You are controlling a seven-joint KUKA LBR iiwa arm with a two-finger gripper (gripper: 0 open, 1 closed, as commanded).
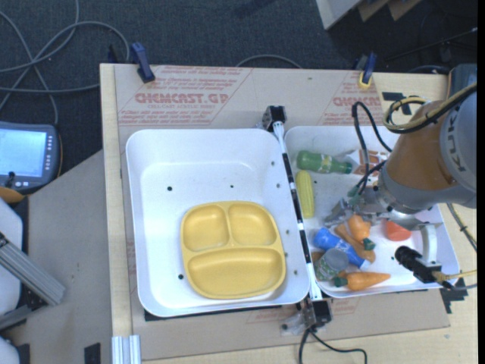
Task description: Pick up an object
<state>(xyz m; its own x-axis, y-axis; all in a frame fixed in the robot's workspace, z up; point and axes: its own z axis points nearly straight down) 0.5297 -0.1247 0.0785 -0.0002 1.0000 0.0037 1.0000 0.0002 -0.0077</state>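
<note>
Over the right bin: the claw sits low above the clutter, at the end of the grey arm that reaches in from the right.
Claw state: cannot be told; the wrist and arm body cover it from this view, and nothing can be confirmed as held.
Right bin: crowded. A green bottle lies at the far end, a corn cob lies along the left wall, a blue piece sits near the middle, and a red piece is partly under the arm.
Carrots: the upper carrot lies just beside the claw and close to the blue piece. The lower carrot lies at the near rim, apart from the claw.
Left bin: holds a yellow divided plate.
Step in hand: judged to be the approach or grasp attempt over the pile; no lift is evident.
Likely target: the upper carrot, being nearest the claw; this is inference only.
Next move calls for: a firm closure on a single item, then a straight rise clear of the neighbours and the bin wall.
Risk: packed items may be nudged or dragged up together, and a rounded carrot may slip.
</note>
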